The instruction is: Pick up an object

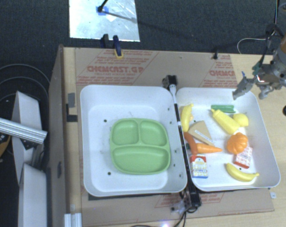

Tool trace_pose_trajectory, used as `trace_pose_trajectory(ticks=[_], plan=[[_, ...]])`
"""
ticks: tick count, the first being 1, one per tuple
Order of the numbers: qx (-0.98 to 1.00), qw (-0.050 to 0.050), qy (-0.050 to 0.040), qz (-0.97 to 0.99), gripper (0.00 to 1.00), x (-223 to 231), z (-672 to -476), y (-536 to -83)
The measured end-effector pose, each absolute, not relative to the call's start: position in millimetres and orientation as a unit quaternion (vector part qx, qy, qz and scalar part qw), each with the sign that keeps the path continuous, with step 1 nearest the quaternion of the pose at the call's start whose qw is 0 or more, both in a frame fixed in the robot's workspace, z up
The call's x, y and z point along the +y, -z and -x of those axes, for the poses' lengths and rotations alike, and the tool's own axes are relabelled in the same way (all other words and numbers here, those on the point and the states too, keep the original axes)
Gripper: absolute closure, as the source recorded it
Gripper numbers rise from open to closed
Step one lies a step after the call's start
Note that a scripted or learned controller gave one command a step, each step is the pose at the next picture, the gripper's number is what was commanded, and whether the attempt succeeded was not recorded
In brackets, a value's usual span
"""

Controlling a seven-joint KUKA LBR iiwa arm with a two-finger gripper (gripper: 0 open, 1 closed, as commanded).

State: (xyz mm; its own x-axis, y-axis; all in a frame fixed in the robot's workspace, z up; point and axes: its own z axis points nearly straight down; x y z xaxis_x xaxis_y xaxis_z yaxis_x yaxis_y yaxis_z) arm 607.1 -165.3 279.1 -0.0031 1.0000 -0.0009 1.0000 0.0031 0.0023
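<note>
Plastic play food filled the right bin (268, 141), a shallow white tray with rounded corners and a smooth, glossy wall. Inside lay a curved yellow banana (186, 117) along the left wall, a tan wedge like a sandwich half (202, 130), a tapered orange carrot (206, 148), a small red-and-white carton (199, 166), a yellow squeeze bottle (225, 121) with a green cap (222, 109), a round orange fruit (237, 143), a red-and-white packet (244, 157) just beside it, and a second banana (241, 173) near the front rim. The things lay close together, several touching.

The left bin (93, 126) held a pale green divided plate (140, 144) with three moulded compartments, matte and rounded.

The jaws (253, 87) hung over the back right corner of the right bin, above the rim and apart from the toys; the two fingers stood spread, with nothing between them.

Both bins sat on brown printed cardboard (133, 67) covering the desk. Beyond it lay dark speckled carpet (180, 13), with a shiny foil-like sheet (104, 13) and black cables (15, 79) at the left.
</note>
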Motion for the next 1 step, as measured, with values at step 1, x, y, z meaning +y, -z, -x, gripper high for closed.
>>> trace_pose_trajectory(ticks=[1], plan=[[0.71,-0.002,0.0009,-0.705,0.0,-144.0,-636.9,-178.5]])
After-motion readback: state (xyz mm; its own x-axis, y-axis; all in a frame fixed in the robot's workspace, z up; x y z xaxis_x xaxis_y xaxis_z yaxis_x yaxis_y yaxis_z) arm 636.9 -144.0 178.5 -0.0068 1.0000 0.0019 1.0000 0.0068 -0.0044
